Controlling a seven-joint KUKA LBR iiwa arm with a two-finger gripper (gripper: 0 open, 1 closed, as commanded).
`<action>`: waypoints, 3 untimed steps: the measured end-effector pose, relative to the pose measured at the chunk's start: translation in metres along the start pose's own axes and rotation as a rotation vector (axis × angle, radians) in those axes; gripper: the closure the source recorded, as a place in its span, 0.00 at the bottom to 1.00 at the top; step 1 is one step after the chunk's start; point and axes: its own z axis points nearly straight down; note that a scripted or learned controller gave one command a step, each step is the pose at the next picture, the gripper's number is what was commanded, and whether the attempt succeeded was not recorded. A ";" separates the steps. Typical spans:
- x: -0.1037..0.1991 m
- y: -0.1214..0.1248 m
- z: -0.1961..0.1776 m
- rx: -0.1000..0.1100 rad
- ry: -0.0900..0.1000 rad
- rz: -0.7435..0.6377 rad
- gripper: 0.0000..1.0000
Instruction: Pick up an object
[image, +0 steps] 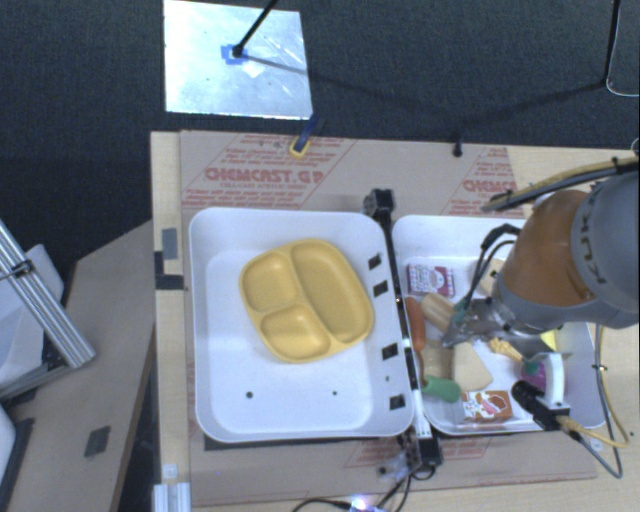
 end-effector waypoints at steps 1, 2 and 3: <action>0.003 0.003 -0.063 0.005 0.001 -0.004 1.00; 0.007 0.009 -0.125 0.003 0.001 -0.005 1.00; 0.007 0.010 -0.126 0.008 0.001 -0.005 1.00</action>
